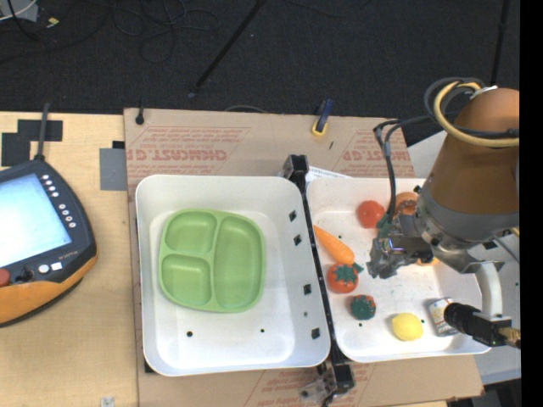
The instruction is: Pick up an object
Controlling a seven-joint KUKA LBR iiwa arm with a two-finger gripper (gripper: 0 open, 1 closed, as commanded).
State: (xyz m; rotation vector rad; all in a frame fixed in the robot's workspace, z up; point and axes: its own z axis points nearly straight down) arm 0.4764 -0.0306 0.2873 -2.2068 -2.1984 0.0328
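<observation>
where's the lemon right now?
In the camera view the lemon lies in the right bin near its front edge, right of the small green-topped piece and below the gripper.

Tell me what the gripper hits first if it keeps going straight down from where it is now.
Most likely bare floor of the right bin: the gripper points down at a gap, with the strawberry close on its left and the carrot just beyond. Depth is unclear, so it could clip the strawberry.
</observation>
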